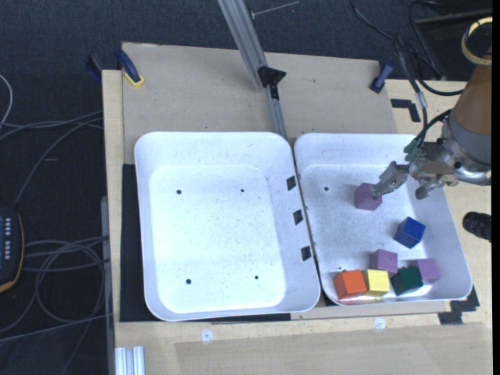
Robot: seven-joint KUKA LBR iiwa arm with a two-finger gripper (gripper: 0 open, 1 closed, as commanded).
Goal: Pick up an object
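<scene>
While the left bin (pixel 211 225) lies on the bench (pixel 328 92) with nothing but dark specks on its white floor, the right bin (pixel 336 158) beside it carries all the blocks. Near its upper middle sits a purple block (pixel 366 197), apart from the rest. The tool (pixel 408 180) reaches in from the right, its fingers spread wide; one finger (pixel 388 182) angles down to just beside the purple block's upper right corner, the other (pixel 426 187) stands off to the right, and nothing is between them. Lower right lies a blue block (pixel 409 231). Along the front wall cluster an orange block (pixel 351 283), a yellow block (pixel 378 281), a small purple block (pixel 383 259), a green block (pixel 406 279) and a mauve block (pixel 427 269).
</scene>
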